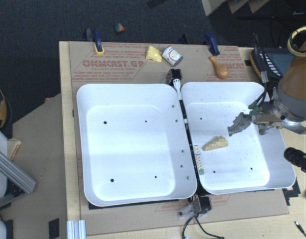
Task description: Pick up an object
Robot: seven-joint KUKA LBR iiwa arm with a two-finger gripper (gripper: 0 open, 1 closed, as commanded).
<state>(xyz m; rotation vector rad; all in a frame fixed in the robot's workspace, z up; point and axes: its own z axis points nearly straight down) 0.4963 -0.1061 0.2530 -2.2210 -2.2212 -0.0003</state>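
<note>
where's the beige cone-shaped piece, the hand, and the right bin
beige cone-shaped piece (215, 144), camera view, middle of its body
hand (236, 125), camera view, by its fingertips
right bin (227, 87), camera view, far rim

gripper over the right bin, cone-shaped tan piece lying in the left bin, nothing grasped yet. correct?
One thing is off: the cone-shaped tan piece lies in the right bin, not the left bin. The camera view shows it near that bin's left wall, with the gripper above the same bin, up and to the right of the piece, nothing between its fingers.

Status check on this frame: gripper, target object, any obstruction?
Gripper over right bin, nothing between fingers. Tan cone-shaped object lies on bin floor, just below-left of gripper. Nothing around it.
</note>
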